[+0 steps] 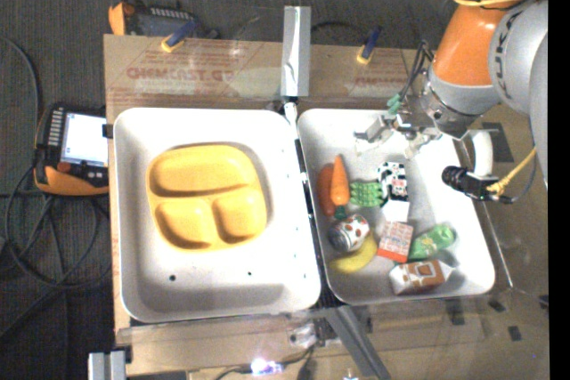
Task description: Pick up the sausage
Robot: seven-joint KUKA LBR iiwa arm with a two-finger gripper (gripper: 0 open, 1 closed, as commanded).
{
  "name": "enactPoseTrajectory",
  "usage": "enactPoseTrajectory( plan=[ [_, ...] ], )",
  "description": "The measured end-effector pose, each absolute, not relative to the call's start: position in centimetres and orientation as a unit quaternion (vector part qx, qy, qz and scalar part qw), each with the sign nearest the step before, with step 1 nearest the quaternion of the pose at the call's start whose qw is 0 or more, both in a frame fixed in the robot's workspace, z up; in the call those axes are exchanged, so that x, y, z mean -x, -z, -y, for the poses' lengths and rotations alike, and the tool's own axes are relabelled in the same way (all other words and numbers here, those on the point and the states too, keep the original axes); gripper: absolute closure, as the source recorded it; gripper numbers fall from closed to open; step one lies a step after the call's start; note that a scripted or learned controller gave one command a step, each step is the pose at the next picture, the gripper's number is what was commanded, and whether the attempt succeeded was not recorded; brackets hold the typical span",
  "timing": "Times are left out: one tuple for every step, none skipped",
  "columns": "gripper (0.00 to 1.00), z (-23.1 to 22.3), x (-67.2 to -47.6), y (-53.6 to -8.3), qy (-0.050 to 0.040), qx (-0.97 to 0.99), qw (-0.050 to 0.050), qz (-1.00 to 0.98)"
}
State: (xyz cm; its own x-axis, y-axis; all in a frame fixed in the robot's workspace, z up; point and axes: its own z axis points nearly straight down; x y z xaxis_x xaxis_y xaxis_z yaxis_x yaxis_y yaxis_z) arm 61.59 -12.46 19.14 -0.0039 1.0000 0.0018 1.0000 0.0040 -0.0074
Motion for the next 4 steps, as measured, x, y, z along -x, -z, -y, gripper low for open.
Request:
enactPoseTrajectory(
  plan=[
    [0.0, 11.8, -59.9, -12.4, 0.0058, 0.662, -0.012, 0.749],
    [0.0, 10.5, -61.6, -11.2, 0.0097, 0.636, -0.022, 0.771],
    [0.0, 10.1, -62.0, -11.1, 0.0139, 0.643, -0.021, 0.766],
    [0.0, 12.8, -57.9, -8.9, 0.0012, 0.641, -0.003, 0.767]
  ],
)
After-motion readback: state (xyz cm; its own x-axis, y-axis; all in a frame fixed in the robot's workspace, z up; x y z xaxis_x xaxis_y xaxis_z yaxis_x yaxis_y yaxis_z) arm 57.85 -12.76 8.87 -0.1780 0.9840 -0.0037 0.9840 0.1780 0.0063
